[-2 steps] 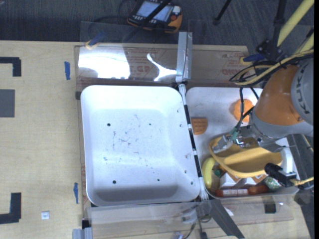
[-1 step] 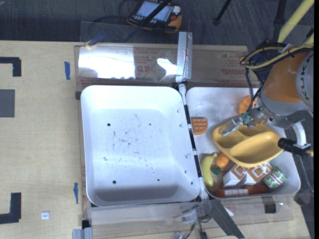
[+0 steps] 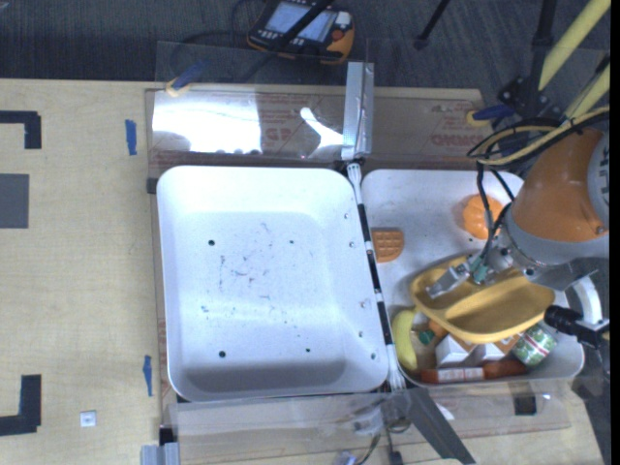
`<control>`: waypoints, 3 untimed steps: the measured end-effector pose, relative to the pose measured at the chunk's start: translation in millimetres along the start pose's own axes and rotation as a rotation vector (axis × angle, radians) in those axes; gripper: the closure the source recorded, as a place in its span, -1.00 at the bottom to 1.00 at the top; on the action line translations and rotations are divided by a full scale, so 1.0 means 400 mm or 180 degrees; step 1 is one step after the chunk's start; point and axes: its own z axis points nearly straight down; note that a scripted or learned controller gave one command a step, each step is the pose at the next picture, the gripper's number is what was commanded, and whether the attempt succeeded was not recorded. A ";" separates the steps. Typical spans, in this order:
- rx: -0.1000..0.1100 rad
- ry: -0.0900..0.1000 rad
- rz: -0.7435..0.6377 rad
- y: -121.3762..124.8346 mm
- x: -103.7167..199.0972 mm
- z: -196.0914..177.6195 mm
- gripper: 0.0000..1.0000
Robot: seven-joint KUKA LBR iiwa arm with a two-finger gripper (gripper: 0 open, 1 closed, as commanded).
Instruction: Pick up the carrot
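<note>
The gripper (image 3: 463,277) hangs low over the middle of the right bin (image 3: 426,194), at the top edge of a large yellow curved object (image 3: 484,308). Its metal parts lie close against that object, and their spacing is hidden. A pile of items sits under and in front of the yellow object. Among them, a small orange piece (image 3: 433,334) peeks out at its left lower edge; it may be the carrot, but most of it is covered. Whether anything is held cannot be made out.
A round orange fruit (image 3: 476,217) lies at the back of the right bin, partly behind the arm (image 3: 562,201). An orange-brown ridged block (image 3: 387,244) sits by the divider. A yellow-green item (image 3: 403,329), a green can (image 3: 535,345) and a reddish stick (image 3: 475,372) crowd the front. The left bin (image 3: 174,260) is to the left.
</note>
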 end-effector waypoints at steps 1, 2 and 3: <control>-0.0036 -0.0006 -0.0006 0.012 0.002 -0.031 1.00; 0.0078 0.0028 0.0351 -0.016 0.048 -0.243 1.00; 0.0089 0.0036 0.0493 -0.092 0.140 -0.299 1.00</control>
